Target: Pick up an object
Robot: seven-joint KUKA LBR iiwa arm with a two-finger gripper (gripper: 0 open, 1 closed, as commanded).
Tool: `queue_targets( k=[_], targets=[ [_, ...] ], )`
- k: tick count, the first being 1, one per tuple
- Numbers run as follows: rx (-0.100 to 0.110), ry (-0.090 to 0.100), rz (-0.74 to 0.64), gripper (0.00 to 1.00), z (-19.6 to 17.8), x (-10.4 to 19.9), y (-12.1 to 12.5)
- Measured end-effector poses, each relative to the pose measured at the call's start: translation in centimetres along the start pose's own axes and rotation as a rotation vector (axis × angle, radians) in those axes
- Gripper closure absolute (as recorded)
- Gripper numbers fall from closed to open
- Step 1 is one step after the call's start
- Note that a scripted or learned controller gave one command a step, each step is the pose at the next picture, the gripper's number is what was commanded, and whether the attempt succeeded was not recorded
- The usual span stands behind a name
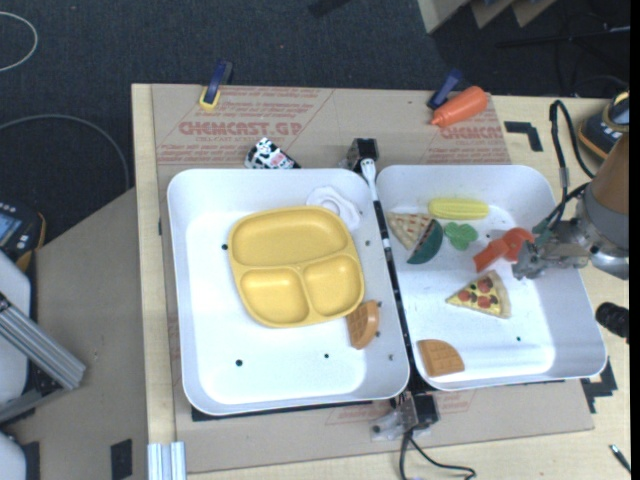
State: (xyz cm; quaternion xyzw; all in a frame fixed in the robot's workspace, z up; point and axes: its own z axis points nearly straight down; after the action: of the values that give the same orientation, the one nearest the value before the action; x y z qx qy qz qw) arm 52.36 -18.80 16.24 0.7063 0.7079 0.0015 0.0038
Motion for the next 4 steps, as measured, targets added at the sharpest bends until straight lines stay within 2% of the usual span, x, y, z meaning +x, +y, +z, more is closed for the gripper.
queue_targets(
  k=[1, 2, 3, 4],
  targets=[
    [0.001, 0.001, 0.000, 1.00, -4.5, 0.6, 0.1],
    [0.002, 0.001, 0.001, 1.00, -6.4, 0.6, 0.3],
    [0.010, 0.007, -0.003, 1.00, -5.4, 5.7, 0.2],
    [0.005, 0.006, -0.006, 1.00, -6.8, 11.6, 0.5]
  ],
)
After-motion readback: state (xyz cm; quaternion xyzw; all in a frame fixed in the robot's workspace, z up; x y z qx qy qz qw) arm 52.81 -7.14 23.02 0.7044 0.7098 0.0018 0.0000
